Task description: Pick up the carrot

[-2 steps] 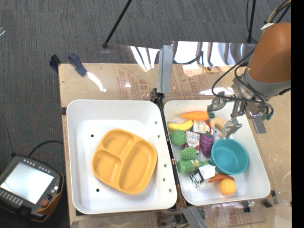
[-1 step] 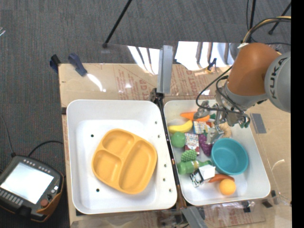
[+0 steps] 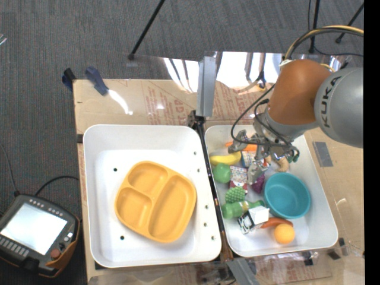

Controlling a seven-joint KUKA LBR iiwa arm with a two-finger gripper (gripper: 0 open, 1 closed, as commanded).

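Carrot (image 3: 274, 222) was lying low in the right bin (image 3: 323, 218), well below the hand (image 3: 268, 157), tucked btw a small black-and-white carton (image 3: 254, 218) and an orange ball (image 3: 285, 234), touching both afaict. Teal bowl (image 3: 287, 195) sat just above it, right under the hand. Hand hovered over the toy pile w/ a banana (image 3: 225, 158) and green pear (image 3: 222, 173) to its left. Couldn't tell if it was apart or together, too cluttered. Yellow divided plate (image 3: 155, 201) was way off left in the other bin (image 3: 98, 159).

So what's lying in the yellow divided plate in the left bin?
Nothing shows in the yellow plate; all three compartments look bare. The plate itself hides the bin floor beneath it.
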